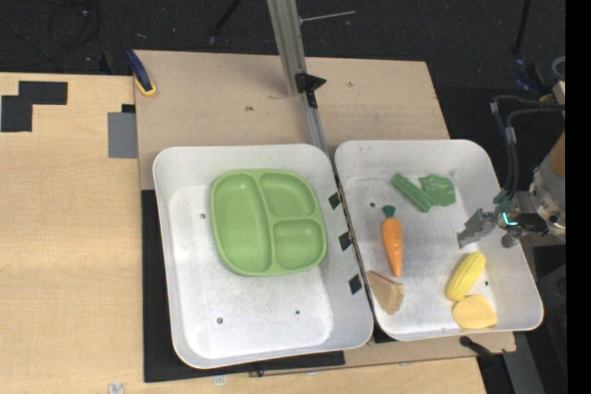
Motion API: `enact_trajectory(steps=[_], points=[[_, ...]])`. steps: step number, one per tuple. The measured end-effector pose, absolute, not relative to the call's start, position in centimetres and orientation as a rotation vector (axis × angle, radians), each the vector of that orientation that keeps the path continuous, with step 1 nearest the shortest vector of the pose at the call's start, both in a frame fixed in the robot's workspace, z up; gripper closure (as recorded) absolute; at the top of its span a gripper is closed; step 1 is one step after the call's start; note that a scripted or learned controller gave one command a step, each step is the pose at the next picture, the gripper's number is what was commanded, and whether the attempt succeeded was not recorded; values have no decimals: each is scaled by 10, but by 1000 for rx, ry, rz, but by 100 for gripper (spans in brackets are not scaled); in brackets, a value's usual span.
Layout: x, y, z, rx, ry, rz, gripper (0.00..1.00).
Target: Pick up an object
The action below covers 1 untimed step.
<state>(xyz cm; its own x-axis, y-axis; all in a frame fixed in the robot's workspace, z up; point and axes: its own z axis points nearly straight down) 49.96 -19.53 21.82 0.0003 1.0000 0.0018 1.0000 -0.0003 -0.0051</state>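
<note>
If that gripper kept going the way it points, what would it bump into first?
The gripper points left across the right bin. It would probably meet the carrot first, though its height above the bin is unclear.

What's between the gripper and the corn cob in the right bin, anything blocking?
Nothing visible. The gripper sits at the right bin's right edge, just above the corn cob, with bare bin floor between them. The yellow lemon-like piece lies beyond the cob; the carrot is off to the left.

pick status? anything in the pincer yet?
Done: arm is over the right bin. In hand: nothing visible; the pincer sits above the yellow corn. Left: close on an item and lift it. Carrot and broccoli lie untouched.
</note>
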Motion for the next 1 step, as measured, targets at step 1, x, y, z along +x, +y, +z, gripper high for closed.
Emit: enact_trajectory(steps=[1], points=[[500, -195, 219, -2219, -2219, 2, 0]])
